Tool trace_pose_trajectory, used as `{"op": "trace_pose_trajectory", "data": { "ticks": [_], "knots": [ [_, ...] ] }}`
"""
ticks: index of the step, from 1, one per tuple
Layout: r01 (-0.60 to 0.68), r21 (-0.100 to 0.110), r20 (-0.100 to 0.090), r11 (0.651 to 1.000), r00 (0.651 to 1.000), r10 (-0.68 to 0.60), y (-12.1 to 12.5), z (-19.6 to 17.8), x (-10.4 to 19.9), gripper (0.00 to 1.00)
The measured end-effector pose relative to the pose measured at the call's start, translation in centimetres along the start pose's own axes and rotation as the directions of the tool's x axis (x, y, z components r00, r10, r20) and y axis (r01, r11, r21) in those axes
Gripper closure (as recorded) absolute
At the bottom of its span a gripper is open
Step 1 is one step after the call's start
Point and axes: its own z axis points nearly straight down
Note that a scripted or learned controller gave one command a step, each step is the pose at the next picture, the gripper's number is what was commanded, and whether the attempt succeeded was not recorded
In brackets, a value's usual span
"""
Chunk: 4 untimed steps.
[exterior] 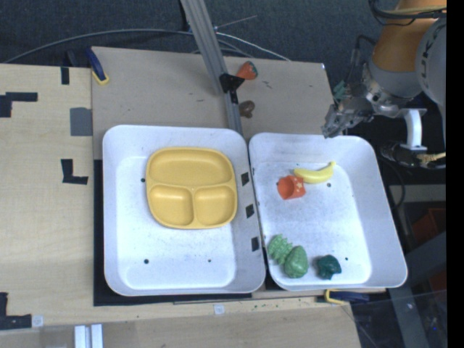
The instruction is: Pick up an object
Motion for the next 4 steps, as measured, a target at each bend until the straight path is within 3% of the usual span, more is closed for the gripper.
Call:
{"op": "trace_pose_trajectory", "data": {
  "ticks": [2,4],
  "knots": [
    [0.003,0.004,-0.002,1.000,1.000,-0.003,-1.1,-0.2,9.3,1.00],
    [0.004,0.007,-0.002,1.000,1.000,-0.004,-5.0,0.3,19.4,1.00]
  ]
}}
